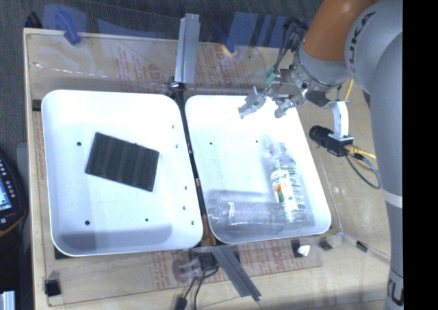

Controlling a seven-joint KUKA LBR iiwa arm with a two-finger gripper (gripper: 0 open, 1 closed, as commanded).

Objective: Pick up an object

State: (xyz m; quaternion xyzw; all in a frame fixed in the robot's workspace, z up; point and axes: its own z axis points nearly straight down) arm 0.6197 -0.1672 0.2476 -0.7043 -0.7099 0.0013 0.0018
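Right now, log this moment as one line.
claw: open, above right bin far edge, holding nothing | right bin: bottle, clear cup | left bin: dark pad

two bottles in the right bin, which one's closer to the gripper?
The labelled bottle along the bin's right side; its cap end points toward the gripper. The clear bottle lies across the bin's near edge.

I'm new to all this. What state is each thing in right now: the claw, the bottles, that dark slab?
gripper: open, holding nothing, above the right bin's far edge.
labelled bottle: lying on its side in the right bin.
clear bottle: lying on its side, along the near wall.
dark ribbed slab: lying flat in the left bin.
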